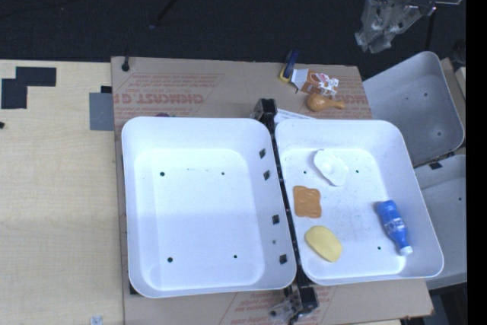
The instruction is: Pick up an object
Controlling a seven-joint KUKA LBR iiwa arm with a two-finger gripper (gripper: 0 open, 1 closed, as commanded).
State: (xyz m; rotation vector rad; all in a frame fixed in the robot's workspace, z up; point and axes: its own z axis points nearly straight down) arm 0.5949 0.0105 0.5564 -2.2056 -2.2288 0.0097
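A: White plastic, 2 shallow bins side by side on brown cardboard (228,87). Your left bin (144,202) has its whole floor open; rims are low and rounded, and a black hinge strip (278,202) runs between the pair.

B: And the right bin (411,164)?

A: 4 items, spaced apart, none touching a wall: white piece (331,166) near the back, orange flat piece (307,202) mid-left, yellow lump (323,243) front-left, blue bottle (394,226) lying on its side toward the right rim. Open floor sits between them.

B: Surroundings?

A: Pale bench (53,202) to the left, dark floor behind. A few small loose items (319,91) lie on the cardboard behind the right bin.

B: Gripper?

A: Your gripper (374,38) hangs high at the upper right, behind the bins, well apart from all 4 items. Nothing shows between the fingers; you can't tell from here whether they're spread or closed.
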